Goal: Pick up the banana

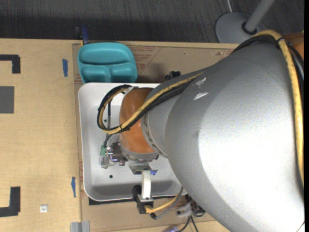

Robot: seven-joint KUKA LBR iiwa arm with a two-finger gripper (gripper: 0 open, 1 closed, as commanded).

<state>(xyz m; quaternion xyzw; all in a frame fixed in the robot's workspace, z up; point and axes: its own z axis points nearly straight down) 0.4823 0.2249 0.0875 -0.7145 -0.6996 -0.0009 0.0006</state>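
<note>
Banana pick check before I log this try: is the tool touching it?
Cannot tell. In the camera view the arm hangs over the white bin, covering any contact point.

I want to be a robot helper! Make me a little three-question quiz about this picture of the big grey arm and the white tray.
1. True or false: the big grey robot arm reaches in over the shallow white plastic bin.
2. What colour is the moulded plastic tray lying just beyond the far edge of that bin? A) red B) teal C) black
3. Fill in: a yellow and black ______ loops out beside the orange band above the wrist.

Key
1. True. The arm covers much of the bin, so the banana cannot be made out under it.
2. B, teal.
3. Cable.
</note>
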